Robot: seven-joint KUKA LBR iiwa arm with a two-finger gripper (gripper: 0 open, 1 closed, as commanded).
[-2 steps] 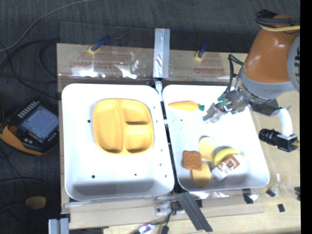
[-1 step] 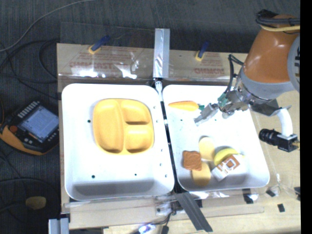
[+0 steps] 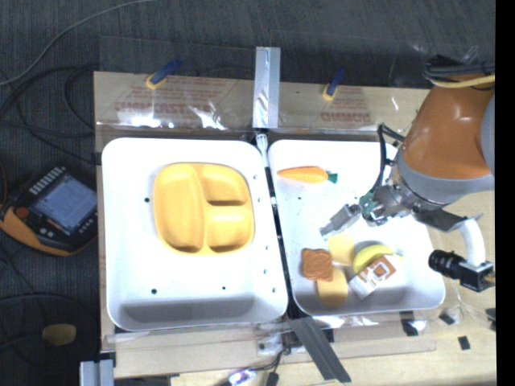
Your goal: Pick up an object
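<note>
tool (image 3: 338, 222): low in right bin (image 3: 402, 300), arm (image 3: 447, 147) reaching in from the right. Finger gap too small/blurred to read, so can't tell released or clenched. Nothing visibly between the tips.
target cluster: just below & beside tool, toward bin's near wall. Pale yellow wedge (image 3: 341, 248) sits closest, almost under the tip. Brown toast-like slab (image 3: 316, 264) just below-left, touching a yellow block (image 3: 331, 289). Yellow-green round piece (image 3: 372, 255) w/ small white/orange carton (image 3: 375, 275) below-right.
carrot (image 3: 303, 174): above-left of tool, apart from the rest, lying flat alone.
handling (judgement): all look like toy food, so prob. light, rigid plastic, smooth & a bit slippery, not fragile. Carrot is best bet; grip across its narrow body, mid-length. Toast: flat, pinch the edges. Cluster pieces touch, so a pinch there may nudge neighbours.
surface: bin floor smooth white, glossy; things prob. slide if pushed.
room: open floor around the carrot; tight near the cluster & the near wall.
left bin (image 3: 129, 296): well left of tool, past the divider; holds a yellow compartment tray (image 3: 203, 207).
tabletop (image 3: 105, 87): bins sit side by side on it.
</note>
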